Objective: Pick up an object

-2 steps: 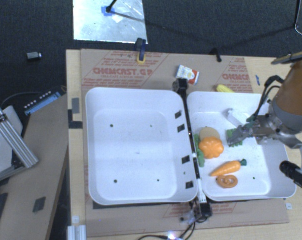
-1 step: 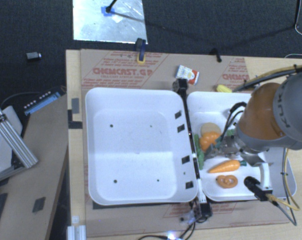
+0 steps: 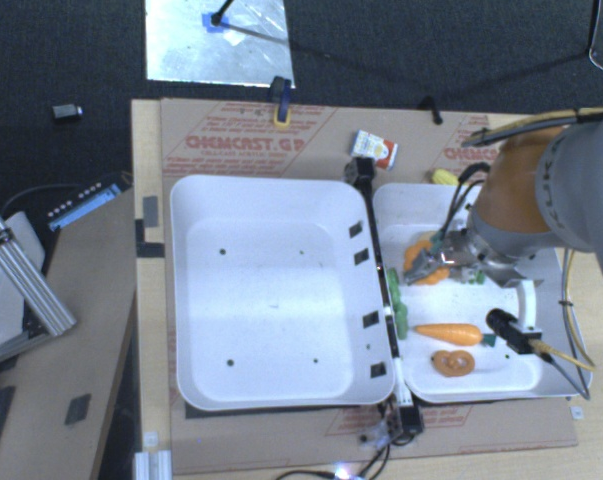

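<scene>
The left bin (image 3: pixel 271 288), the larger of the two white trays, has nothing in it but small dark marks on its floor, while the right bin (image 3: pixel 421 208) holds everything worth reaching for. The grey arm (image 3: pixel 571 193) with its orange band enters from three o'clock and bends down over the right bin's upper half. Its gripper (image 3: pixel 433 260) sits low at the bin's ten o'clock corner, right on top of an orange object (image 3: pixel 419 258) that looks like a toy vegetable; whether the jaws are apart or closed I cannot tell, since the wrist hides them. From the gripper, a toy carrot (image 3: pixel 447 334) lies toward six o'clock, its long axis running nine to three, green end toward the divider. Just past it, also toward six o'clock, rests a small round brownish piece (image 3: pixel 453 363). The nearest candidate is judged to be the orange object directly under the gripper
</scene>
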`<state>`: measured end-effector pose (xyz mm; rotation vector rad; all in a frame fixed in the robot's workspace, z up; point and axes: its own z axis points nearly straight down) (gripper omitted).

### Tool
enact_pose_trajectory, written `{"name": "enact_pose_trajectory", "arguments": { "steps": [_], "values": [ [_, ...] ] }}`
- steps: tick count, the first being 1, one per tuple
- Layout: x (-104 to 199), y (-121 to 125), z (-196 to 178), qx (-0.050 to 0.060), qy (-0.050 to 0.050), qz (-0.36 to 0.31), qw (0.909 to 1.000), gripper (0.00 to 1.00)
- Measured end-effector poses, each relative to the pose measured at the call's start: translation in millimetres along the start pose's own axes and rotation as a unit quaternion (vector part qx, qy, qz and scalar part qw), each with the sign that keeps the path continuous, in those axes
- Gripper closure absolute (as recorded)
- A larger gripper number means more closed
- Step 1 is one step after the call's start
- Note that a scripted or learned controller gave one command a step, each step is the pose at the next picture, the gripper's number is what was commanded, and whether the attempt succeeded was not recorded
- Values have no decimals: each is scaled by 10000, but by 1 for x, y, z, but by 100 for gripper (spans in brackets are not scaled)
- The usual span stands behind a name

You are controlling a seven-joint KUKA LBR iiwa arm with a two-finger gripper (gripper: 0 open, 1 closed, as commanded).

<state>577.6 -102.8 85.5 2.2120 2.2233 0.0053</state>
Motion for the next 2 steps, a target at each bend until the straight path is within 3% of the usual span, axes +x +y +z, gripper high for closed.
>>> {"name": "enact_pose_trajectory", "arguments": {
  "steps": [1,2],
  "values": [
    [0,-1,-11,7,7,8,10000,100],
    [76,44,-105,-39,22,-40,10000,100]
  ]
}}
